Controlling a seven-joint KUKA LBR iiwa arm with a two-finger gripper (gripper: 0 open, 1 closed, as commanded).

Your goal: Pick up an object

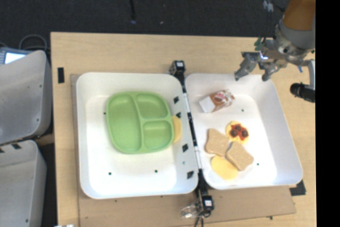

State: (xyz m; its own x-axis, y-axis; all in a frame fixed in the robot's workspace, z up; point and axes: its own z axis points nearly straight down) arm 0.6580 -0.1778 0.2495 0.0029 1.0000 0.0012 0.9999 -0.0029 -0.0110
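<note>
The packet [217,100], a small wrapped thing with a red and brown print, is lying in the right bin [276,130], below and to the left of the gripper [255,73] and well apart from it. The gripper is hanging over that bin's far edge with its two fingers spread wide and nothing between them. Farther down from it, two toast slices [228,149] are resting side by side, touching; a yellow disc [224,168] is peeking out under the nearer slice. A small yellow piece with red and dark blobs on it [237,131] is sitting just beside the toast, on the side toward the gripper. Far off to the gripper's left, a green divided plate [141,122] is lying in the left bin [90,167], with a yellow thing [177,128] poking out from under its right edge.
</note>
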